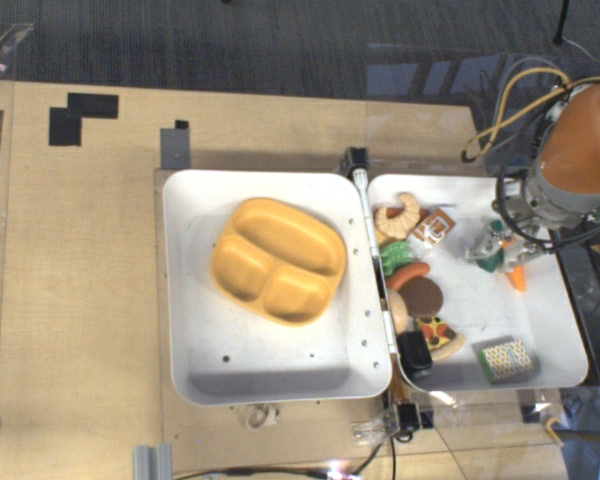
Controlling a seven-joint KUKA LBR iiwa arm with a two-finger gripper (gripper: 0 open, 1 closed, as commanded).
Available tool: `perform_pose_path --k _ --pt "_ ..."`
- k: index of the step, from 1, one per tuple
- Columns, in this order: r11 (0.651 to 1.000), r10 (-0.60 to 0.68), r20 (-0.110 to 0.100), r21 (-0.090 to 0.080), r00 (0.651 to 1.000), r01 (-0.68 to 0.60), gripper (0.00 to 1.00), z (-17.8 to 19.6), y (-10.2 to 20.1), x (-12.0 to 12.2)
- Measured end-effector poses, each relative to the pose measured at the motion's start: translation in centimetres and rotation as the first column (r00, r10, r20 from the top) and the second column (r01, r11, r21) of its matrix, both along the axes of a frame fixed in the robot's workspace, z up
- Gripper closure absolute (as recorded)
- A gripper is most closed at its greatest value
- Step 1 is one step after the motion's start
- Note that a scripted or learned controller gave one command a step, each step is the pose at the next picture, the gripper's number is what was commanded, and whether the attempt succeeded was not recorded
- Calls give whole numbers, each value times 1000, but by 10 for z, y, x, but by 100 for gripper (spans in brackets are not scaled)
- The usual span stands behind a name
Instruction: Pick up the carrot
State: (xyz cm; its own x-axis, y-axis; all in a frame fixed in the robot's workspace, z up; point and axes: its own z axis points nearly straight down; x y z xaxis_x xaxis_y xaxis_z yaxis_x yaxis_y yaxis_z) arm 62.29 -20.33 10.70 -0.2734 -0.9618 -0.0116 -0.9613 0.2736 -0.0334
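We see the carrot [518,277] near the right bin's [555,363] right edge, gripper [500,250] just beside it, finger state unclear.

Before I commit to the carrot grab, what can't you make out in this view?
- Tool: blurred and small under the wrist; open or shut unclear.
- Carrot: a small orange sliver beside the tool; whether they touch is unclear.
- Toys along the right bin's left wall: piled, overlapping each other.
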Motion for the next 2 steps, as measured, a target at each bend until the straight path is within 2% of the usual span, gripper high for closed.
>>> perform_pose_path --k 1,2 --pt "1000 0 0 1 1000 0 0 0 0 0" --pt "994 108 -5 -1 994 -108 0 -11 2 -12"
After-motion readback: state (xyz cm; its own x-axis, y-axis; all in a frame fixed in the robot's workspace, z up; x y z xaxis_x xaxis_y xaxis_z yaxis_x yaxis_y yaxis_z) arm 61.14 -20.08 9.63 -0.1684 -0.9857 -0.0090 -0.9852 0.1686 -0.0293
